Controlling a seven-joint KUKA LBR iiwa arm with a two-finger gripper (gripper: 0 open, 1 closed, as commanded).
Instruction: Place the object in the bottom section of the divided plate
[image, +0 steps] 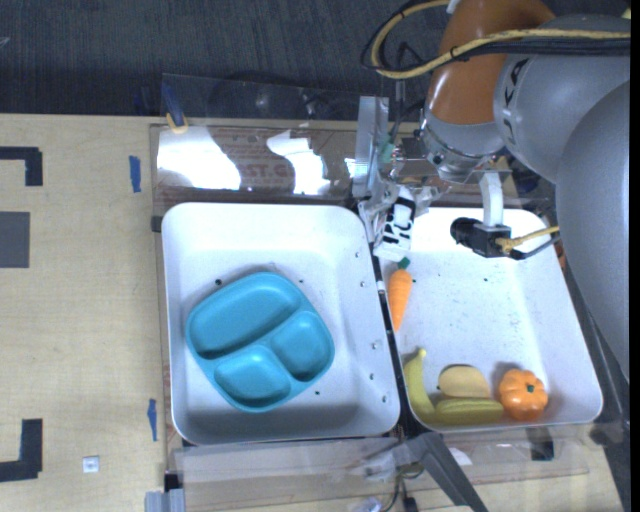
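Two shallow white bins stand side by side on the table (70, 300). One blue divided plate (260, 340) lies in the left bin (200, 225); it has three sections, one long at the upper left and two smaller at the lower right, and nothing lies in them. Four toy foods are in the right bin (520, 300). One orange carrot (399, 296) lies at the bin's left wall, with its green top just below the end effector (393, 222). One yellow banana (416, 385), one pale yellow potato-like piece (464, 381) and one small orange pumpkin (523, 393) lie close together at the near edge. The end effector hangs over the wall between both bins, touching nothing that I can see; I cannot tell how wide it is.
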